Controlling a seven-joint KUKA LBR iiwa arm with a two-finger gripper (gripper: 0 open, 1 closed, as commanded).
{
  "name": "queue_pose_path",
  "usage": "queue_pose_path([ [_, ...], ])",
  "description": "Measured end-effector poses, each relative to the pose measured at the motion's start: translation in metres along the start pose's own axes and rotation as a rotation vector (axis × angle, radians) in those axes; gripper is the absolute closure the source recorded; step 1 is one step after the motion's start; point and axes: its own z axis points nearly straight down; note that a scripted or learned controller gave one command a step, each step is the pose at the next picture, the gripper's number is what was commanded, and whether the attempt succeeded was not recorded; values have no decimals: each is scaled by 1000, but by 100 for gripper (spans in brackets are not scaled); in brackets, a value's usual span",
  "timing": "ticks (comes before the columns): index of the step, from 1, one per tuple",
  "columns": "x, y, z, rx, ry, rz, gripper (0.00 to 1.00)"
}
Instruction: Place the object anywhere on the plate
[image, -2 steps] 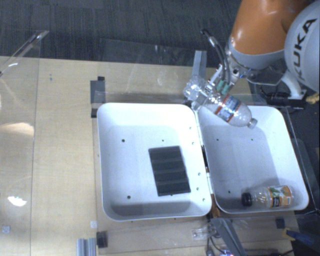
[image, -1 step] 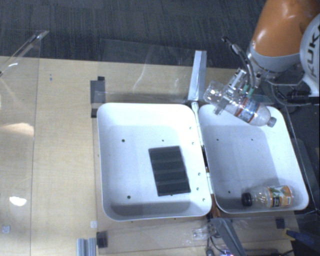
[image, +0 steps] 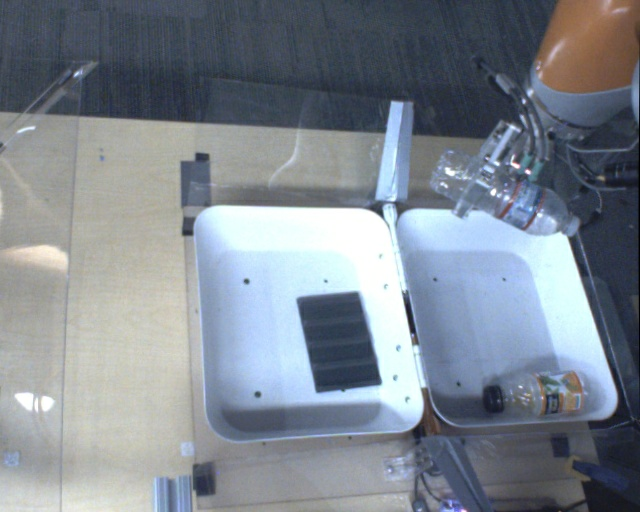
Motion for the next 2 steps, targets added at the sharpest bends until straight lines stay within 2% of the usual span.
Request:
queue_pose_path([
  [1,76,25,16,-1,3,-150,100],
  [2,138,10,32,0,3,-170,100],
])
